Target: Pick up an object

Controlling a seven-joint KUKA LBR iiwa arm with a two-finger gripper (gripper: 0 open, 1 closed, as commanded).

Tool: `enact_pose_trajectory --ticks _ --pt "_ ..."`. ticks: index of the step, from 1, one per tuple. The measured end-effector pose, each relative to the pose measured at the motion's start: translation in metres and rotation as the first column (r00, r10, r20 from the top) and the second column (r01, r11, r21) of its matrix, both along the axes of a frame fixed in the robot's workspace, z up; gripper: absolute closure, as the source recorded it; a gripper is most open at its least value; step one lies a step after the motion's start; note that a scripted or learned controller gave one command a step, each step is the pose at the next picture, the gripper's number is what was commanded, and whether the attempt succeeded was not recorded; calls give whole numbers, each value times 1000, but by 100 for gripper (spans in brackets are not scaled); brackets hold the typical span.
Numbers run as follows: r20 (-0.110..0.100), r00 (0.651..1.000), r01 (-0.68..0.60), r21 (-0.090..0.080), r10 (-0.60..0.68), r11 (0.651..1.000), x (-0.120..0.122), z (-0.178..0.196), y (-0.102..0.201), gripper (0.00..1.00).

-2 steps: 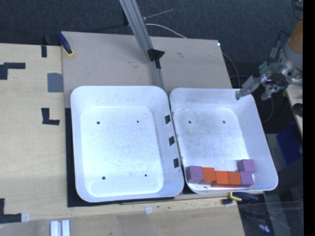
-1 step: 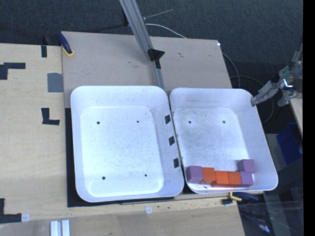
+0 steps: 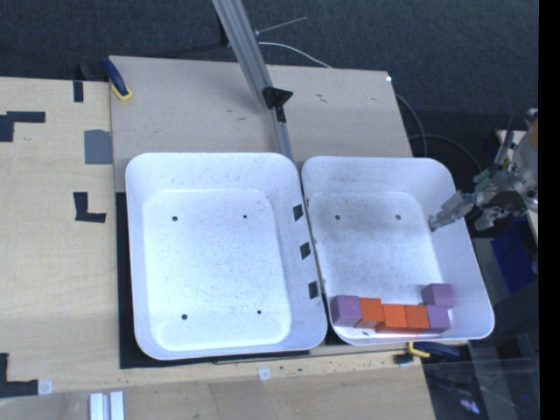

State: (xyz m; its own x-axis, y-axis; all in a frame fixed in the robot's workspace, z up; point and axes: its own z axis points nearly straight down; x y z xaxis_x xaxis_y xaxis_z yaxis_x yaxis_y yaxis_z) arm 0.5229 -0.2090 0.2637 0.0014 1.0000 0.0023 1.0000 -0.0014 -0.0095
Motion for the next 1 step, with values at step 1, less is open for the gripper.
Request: enact_pose_trajectory --ticks 1 --pt "14 1000 -5 -4 5 1000 47 34 0 0"
